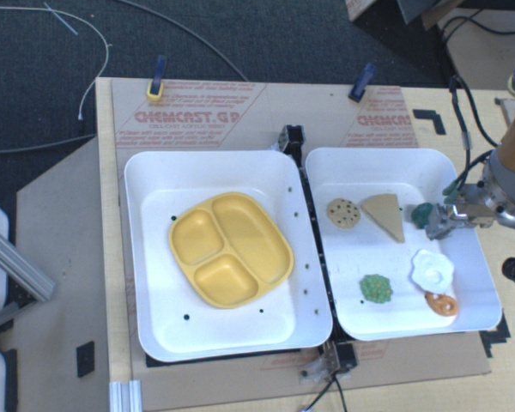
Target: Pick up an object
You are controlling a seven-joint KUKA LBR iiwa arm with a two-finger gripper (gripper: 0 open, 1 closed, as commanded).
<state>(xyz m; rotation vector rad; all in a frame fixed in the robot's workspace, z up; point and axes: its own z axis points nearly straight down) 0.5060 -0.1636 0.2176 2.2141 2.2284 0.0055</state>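
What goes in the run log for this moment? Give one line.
pincer: low over right white bin, beside small dark green object | grasp: unconfirmed | yellow divided plastic tray: left bin

Robotics lab: clamped board (197,114), white bins (146,256), loose cables (86,24).

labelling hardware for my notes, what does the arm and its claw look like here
The arm enters at the right edge as a rounded grey body with an orange-tan patch above it. Its claw is a small metallic grey assembly. Black cables loop down toward it.
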